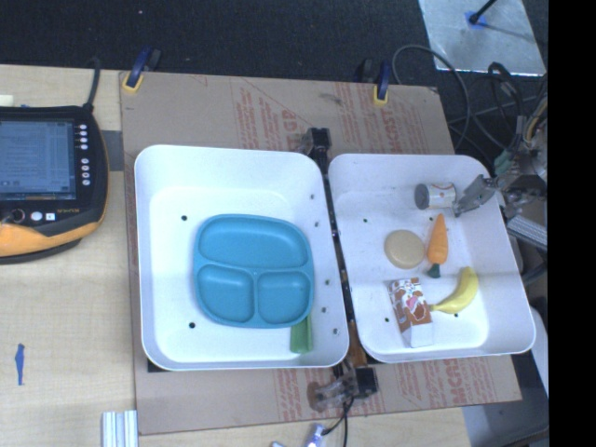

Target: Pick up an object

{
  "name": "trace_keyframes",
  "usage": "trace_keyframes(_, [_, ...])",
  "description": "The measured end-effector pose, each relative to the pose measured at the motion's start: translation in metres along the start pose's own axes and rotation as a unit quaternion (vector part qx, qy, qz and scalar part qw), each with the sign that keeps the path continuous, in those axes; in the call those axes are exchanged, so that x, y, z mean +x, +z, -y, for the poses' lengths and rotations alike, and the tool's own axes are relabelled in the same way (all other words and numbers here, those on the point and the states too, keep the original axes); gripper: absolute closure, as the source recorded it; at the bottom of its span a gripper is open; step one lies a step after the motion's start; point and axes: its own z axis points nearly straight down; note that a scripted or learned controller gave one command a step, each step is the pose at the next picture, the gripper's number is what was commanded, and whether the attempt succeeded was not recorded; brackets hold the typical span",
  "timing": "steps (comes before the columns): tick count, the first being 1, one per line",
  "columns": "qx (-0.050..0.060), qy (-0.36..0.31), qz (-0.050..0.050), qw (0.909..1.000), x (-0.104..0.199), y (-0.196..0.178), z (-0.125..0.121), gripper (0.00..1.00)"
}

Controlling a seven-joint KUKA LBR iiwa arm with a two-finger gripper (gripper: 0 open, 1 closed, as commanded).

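My gripper [468,198] is at the right side of the frame, above the upper part of the right bin [372,338]; I cannot tell its state. Below it lie a carrot [438,239], a round tan disc [405,248], a banana [459,292] and a small carton [411,310]. The left bin [158,343] holds a blue divided plate [252,270].

A blue plate [252,270] sits in one white bin [154,250]; farther toward the gripper [463,203], an orange carrot [438,239], yellow banana [458,293], tan disc [405,248].
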Motion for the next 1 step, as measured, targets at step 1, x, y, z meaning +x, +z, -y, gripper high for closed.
trace_keyframes(1, [0.001,-0.001,0.0,1.0,-0.0029,0.1349,-0.0291,0.0])
